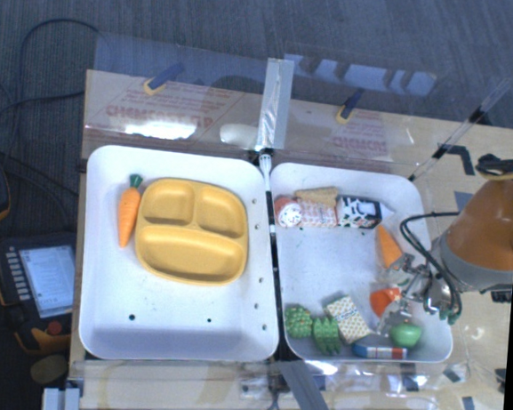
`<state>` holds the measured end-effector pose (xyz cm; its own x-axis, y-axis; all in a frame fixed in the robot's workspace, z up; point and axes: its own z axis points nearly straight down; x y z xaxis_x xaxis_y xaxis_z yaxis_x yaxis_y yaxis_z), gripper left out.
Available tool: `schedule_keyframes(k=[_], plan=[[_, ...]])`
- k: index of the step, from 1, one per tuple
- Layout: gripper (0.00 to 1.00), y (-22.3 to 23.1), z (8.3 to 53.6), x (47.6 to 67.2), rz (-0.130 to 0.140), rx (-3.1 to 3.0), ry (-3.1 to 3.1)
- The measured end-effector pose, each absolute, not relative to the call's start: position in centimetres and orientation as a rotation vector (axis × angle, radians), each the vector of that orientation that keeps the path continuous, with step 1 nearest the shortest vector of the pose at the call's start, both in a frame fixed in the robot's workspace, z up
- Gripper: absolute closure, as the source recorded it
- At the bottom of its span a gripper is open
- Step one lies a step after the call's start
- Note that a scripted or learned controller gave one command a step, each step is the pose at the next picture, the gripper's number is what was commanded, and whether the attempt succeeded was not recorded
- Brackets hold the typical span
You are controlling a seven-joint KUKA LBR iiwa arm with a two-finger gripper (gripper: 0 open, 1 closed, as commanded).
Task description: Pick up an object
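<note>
My gripper (pixel 409 292) hangs low over the right side of the right bin (pixel 324 250), below the grey wrist and orange band (pixel 491 229). A small orange-red object (pixel 382 300) lies right beside its left side, touching or nearly so; I cannot tell whether it is held. A green apple (pixel 406 333) sits just below the gripper. An orange carrot piece (pixel 387 245) lies just above it. Near the front wall lies a blue and red tube (pixel 380 351).
The right bin also holds a checkered block (pixel 347 317), two green knobbly pieces (pixel 311 327), a round red-white item (pixel 288 213), a biscuit pack (pixel 317 208) and a cow-patterned box (pixel 359 212). In the left bin (pixel 104 320) are a yellow divided plate (pixel 192 230) and a carrot (pixel 128 213).
</note>
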<state>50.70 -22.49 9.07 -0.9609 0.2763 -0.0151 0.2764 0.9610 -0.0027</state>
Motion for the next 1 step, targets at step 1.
schedule_keyframes(k=[1], plan=[[0.0, -18.83, 9.01, 56.06, -0.004, 0.494, 3.088]])
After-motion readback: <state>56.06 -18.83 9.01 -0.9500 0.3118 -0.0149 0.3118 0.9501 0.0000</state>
